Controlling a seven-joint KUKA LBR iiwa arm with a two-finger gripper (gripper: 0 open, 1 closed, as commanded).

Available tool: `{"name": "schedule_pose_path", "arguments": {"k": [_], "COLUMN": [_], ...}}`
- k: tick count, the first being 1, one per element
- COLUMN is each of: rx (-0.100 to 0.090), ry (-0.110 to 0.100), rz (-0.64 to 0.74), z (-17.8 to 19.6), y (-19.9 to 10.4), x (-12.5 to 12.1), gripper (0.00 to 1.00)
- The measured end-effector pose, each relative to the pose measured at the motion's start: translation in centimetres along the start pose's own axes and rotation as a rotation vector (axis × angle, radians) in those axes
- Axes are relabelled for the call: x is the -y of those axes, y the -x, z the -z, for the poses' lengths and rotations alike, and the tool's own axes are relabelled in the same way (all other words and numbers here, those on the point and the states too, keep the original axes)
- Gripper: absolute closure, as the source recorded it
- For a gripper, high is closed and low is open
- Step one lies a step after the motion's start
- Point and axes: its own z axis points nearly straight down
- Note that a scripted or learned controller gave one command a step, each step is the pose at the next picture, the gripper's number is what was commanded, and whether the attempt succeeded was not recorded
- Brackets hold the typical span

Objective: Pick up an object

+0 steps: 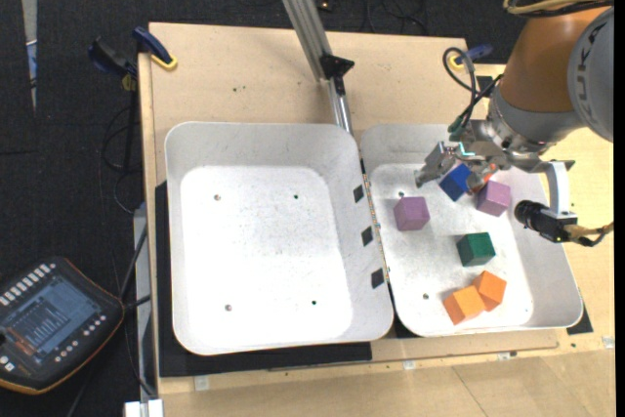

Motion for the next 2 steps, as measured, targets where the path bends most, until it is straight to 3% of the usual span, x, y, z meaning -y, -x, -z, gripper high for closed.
{"name": "schedule_pose_path", "arguments": {"k": [1, 2], "rx": [0.001, 0.001], "ry": [0.004, 0.001], "rz": [-0.001, -0.002], "z": [0.2, -4.3], "y": [0.0, -0.2], "x": [-0.1, -0.6], "gripper": [0.00, 0.00]}}
